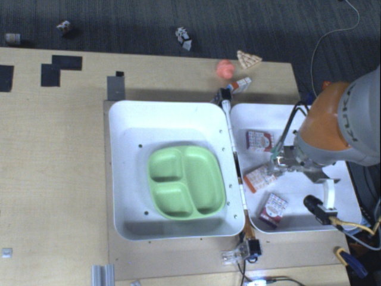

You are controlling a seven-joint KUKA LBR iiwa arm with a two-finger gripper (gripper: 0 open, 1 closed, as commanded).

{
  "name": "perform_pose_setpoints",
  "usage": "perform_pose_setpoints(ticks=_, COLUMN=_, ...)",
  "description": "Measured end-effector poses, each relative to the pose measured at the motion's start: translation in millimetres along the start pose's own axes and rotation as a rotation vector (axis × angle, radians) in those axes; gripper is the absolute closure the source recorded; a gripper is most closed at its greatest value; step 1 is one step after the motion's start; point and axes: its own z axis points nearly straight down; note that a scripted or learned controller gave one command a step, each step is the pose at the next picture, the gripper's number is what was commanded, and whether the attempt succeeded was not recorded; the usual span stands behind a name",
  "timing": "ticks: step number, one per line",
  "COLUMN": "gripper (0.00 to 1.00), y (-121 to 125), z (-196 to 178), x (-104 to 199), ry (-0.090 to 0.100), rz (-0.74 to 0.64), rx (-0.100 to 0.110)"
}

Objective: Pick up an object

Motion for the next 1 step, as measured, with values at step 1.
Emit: perform_pose_setpoints(ticks=1, gripper=0.0, y=-0.1, z=0.1, x=-0.2, ry=0.0, rz=0.001, rx=0.0)
